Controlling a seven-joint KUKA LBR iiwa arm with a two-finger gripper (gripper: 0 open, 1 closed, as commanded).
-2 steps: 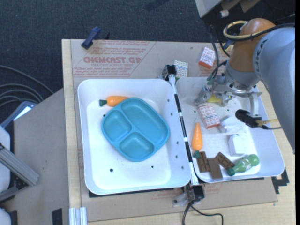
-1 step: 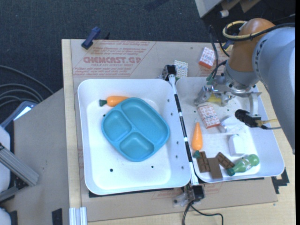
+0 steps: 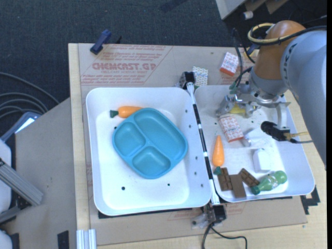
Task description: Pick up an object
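So the end effector point(image 3: 239, 104) is down in the far corner of the right bin point(image 3: 298, 162), right over something yellow point(image 3: 237, 108). Honestly can't tell what its grip is doing. A red-and-white packet point(image 3: 231, 128) sits just beside it, orange carrot point(image 3: 218, 150) nearer the divider.

We see two bins, the left bin point(image 3: 98, 154) and the right bin point(image 3: 301, 165), both smooth white plastic with a faint sheen. In the left bin lies a blue tray point(image 3: 149, 141) of matt, smooth plastic; just above the tray a glossy orange carrot point(image 3: 127, 111). Under the bins the board point(image 3: 124, 64) looks like matt brown cardboard with red print. The arm point(image 3: 306, 51) shows smooth grey casing and a shiny orange band point(image 3: 272, 51)
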